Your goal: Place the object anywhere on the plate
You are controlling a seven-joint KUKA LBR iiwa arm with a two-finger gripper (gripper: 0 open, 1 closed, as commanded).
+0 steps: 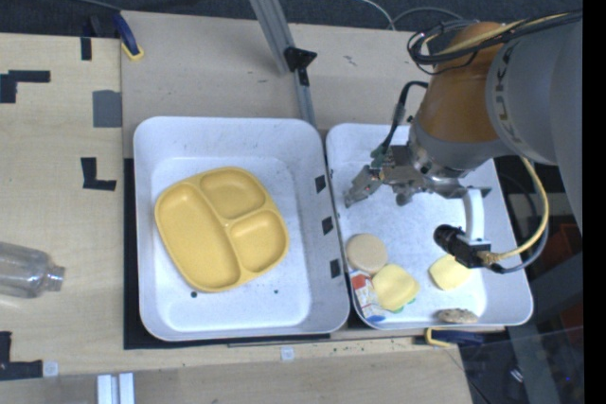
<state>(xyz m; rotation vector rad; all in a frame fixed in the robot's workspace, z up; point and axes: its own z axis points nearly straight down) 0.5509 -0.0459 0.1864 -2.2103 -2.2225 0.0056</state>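
The yellow three-compartment plastic plate (221, 227) lies bare in the left white bin (151, 142), well apart from everything else. The right white bin (346, 147), beside it, holds the candidates. The grey arm's two-finger gripper (381, 186) hangs over that bin's upper part, away from the plate's side; nothing shows between its prongs, and whether it is wide or narrow cannot be told.

Below the gripper, the round tan disc (366, 253) sits nearest the plate. It looks light and stiff, best pinched across its edges. The pale yellow rounded block (395, 287) touches it below and likely crowds a finger. A small red-and-white packet (365, 295) lies against both. Another yellow lump (449, 273) rests farther from the plate, beside a black cable fitting (457, 244). A small brown crumbly piece (457, 315) looks fragile.
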